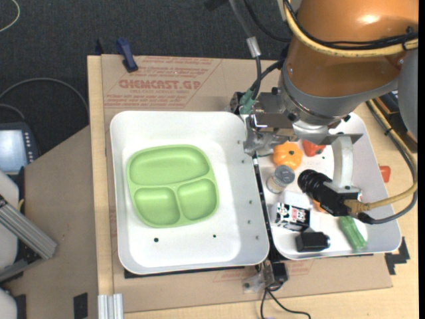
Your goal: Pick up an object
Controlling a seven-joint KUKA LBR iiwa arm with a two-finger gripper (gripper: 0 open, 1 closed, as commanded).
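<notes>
A small orange pumpkin [287, 153] sits near the back of the right bin [372, 183]; it looks the likeliest thing to pick, being nearest the gripper [260, 131]. Just in front of it lies a grey round cap [284, 176]; further forward are a black-and-white patterned box [293, 214] and a black block [312, 241]; a green marker [352, 232] lies at the front right. The gripper hangs over the bins' shared edge, just left of the pumpkin. Whether it is spread or closed cannot be told, since the arm's bulk covers it. To do this well, it should centre over the pumpkin before descending, clear of the bin wall and the cap. The left bin [232, 198] holds a green divided plate [174, 183].
</notes>
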